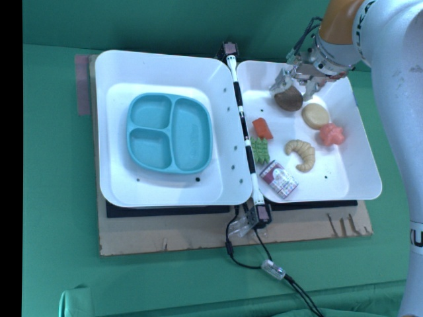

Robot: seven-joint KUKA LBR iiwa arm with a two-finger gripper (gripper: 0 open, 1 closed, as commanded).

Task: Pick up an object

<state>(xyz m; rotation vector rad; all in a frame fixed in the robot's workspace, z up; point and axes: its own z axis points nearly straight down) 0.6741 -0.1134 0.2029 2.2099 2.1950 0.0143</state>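
Cabling (271, 267) is trailing across the desk (165, 276) at the lower centre of the frame, nearest the camera. Upper right, the fingers (295, 88) are standing spread wide in the right bin (360, 177), straddling a brown rounded object (289, 100) that is lying at that bin's upper left. Contact is not confirmed; the object is sitting just below the tips. It is judged light, rigid and smooth, so likely slippery; gripping across its widest middle is advised. A round biscuit (315, 115) is lying just beside it.
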